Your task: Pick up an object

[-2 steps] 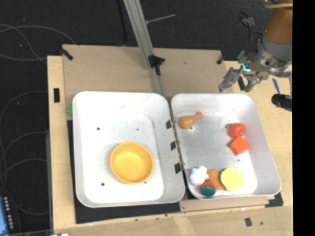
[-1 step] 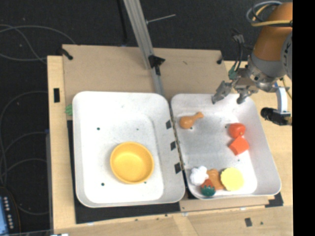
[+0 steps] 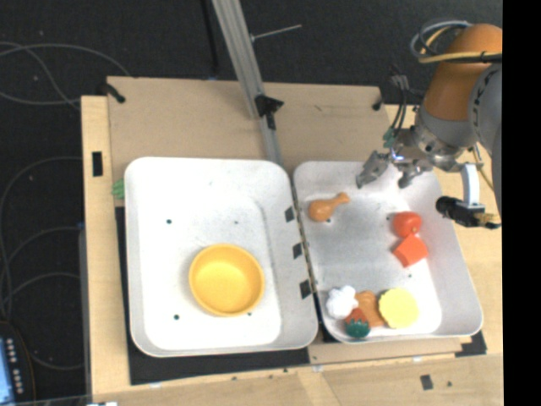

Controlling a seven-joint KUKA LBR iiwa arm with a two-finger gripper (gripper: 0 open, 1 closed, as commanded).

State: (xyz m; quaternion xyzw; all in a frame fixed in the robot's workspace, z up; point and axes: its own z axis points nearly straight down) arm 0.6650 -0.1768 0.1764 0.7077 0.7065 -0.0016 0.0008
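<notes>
A tan wooden bench (image 3: 194, 121) stands on dark floor (image 3: 101, 24) strewn with thin cables (image 3: 38, 62)

Grey arm (image 3: 473, 100), orange band (cables looped above).

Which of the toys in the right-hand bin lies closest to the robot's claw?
The tan drumstick-shaped toy near the bin's upper left. It lies alone, nearest the gripper; the red pieces and the clustered toys sit farther down.

Two bins side by side on bench (image 3: 194, 117). In left bin (image 3: 152, 193): bowl (image 3: 225, 279), toward front. In right bin (image 3: 355, 227): drumstick (image 3: 325, 207) near left wall; two blocks (image 3: 408, 237) touching at right; cluster of small items (image 3: 372, 307) at front edge.
</notes>
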